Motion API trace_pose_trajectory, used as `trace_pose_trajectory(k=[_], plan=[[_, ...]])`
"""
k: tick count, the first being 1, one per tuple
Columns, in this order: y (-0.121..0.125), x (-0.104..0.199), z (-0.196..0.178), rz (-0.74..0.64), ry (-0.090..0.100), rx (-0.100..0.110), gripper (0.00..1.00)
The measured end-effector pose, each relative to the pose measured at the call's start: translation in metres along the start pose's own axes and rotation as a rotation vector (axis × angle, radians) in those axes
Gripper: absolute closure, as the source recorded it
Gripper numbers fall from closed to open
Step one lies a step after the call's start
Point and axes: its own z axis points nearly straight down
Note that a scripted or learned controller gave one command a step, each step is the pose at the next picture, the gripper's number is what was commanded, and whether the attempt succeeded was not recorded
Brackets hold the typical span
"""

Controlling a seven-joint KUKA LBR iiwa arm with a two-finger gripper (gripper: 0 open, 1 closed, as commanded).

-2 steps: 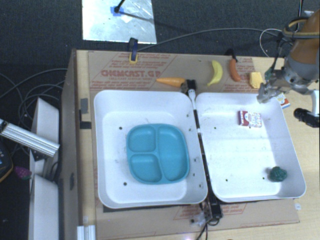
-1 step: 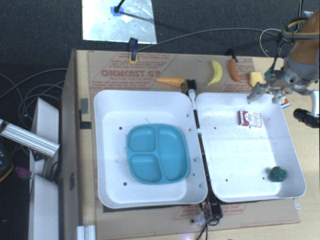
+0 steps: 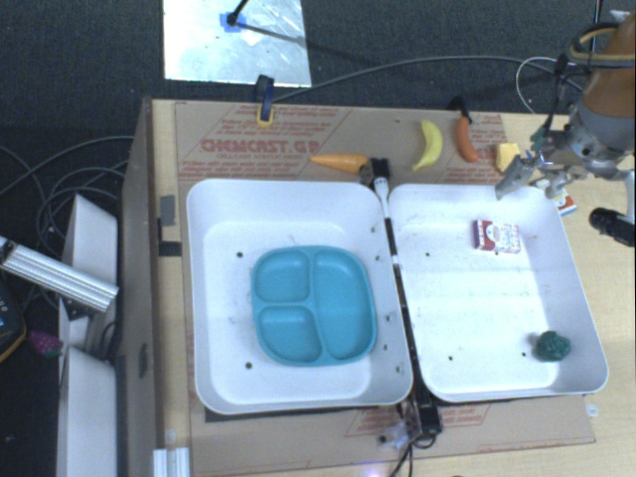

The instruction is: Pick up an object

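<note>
The bench [image 3: 328,132] is a flat brown board printed with red lettering, and it carries two shallow white bins set side by side, both of smooth moulded plastic with rounded corners. The left bin [image 3: 224,222] holds a teal divided plate [image 3: 313,301], glossy and softly squared, with three compartments, lying near the bin's middle. The right bin [image 3: 447,366] holds the candidates for picking: a small red-and-white packet [image 3: 496,237], flat and rectangular, near the far edge, and a dark green lumpy object [image 3: 553,346] (too small to name) by the near right corner.

Along the bench's far edge, outside the bins, lie toy foods with a smooth plastic look: an orange carrot [image 3: 339,162], a curved yellow banana [image 3: 429,144], a reddish sausage [image 3: 465,140] and a pale yellow wedge [image 3: 508,156].

The gripper [image 3: 535,175] hangs over the far right corner of the right bin, metal-grey below the arm's wrist. Whether its claw is apart or together cannot be told at this size; nothing is seen between the fingers.

By my reading the task is barely begun: no object is lifted, and descent, grasp and lift all remain. The packet lies closest.
</note>
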Motion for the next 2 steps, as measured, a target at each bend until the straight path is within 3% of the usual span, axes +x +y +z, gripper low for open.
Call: trace_pose_trajectory(k=[1, 2], plan=[[0.000, -0.006, -0.003, 0.001, -0.001, 0.001, 0.00], [-0.026, 0.031, -0.022, -0.001, 0.001, 0.001, 0.00]])
